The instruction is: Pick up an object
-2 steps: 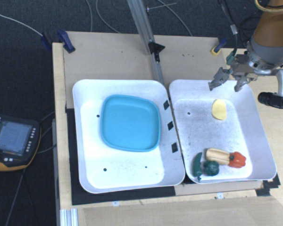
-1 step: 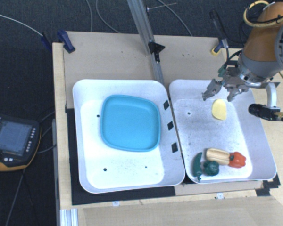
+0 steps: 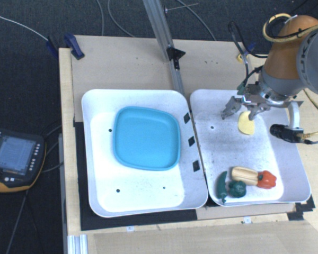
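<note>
On the bench (image 3: 122,57) stand two shallow white bins side by side. Taking the blue plate (image 3: 147,137) as the landmark: it is the one thing lying in the left bin (image 3: 98,157), near that bin's middle. The right bin (image 3: 217,147) sits just beside the plate's bin, on the side away from the handheld screen unit (image 3: 13,159), which lies on the dark floor well apart from the plate.

Four loose objects lie in the right bin. One pale yellow piece (image 3: 246,124) rests in the half of the bin farther from the camera, well apart from the plate. Three more cluster along the near edge: one dark green piece (image 3: 230,187), closest of the three to the plate; one tan, roll-like piece (image 3: 245,174) just beside it; and one red piece (image 3: 266,179) touching the tan one's far end.

One arm (image 3: 291,52) reaches in from the side opposite the plate. Its gripper (image 3: 245,106) hangs over the far half of the right bin, right above the yellow piece. The two fingers (image 3: 229,108) stand apart, splayed outward, with nothing between them; the yellow piece lies on the bin floor just under and beside the nearer finger.

One metal pole (image 3: 161,30) slants across the bench beyond the plate.
</note>
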